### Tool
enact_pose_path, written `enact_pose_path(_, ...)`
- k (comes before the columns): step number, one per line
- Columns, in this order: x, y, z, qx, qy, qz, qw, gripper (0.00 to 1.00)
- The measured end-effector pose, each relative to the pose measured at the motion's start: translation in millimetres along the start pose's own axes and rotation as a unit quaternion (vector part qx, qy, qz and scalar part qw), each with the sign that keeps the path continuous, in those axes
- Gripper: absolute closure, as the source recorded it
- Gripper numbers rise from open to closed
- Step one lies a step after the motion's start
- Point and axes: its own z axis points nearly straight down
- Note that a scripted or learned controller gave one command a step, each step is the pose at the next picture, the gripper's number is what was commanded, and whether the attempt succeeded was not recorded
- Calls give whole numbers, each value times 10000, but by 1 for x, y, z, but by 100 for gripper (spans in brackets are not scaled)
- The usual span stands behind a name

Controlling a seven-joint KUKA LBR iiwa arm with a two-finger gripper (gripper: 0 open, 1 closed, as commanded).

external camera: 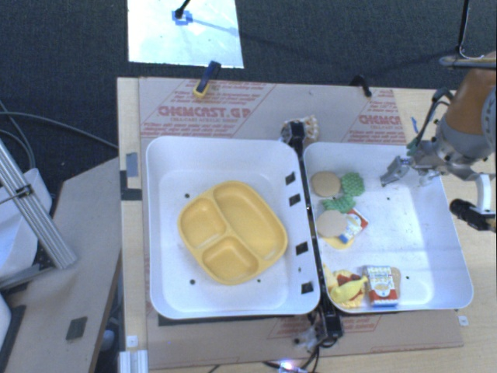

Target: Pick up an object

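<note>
From the camera view, the left bin holds a yellow divided tray lying flat near its middle. The right bin carries a cluster of toy food along its left side: a tan bun touching a green leafy piece, a second bun half just below them, and a red-and-white packet beside yellow pieces at the near edge. The gripper hangs over the bin's upper middle, apart from the food and to its right, nothing between its fingers. Whether the jaws stand wide or narrow, I cannot tell.
</note>
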Motion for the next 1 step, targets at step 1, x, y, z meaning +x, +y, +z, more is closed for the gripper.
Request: enact_pose_path(1,9,33,7,10,27,-54,10000,0)
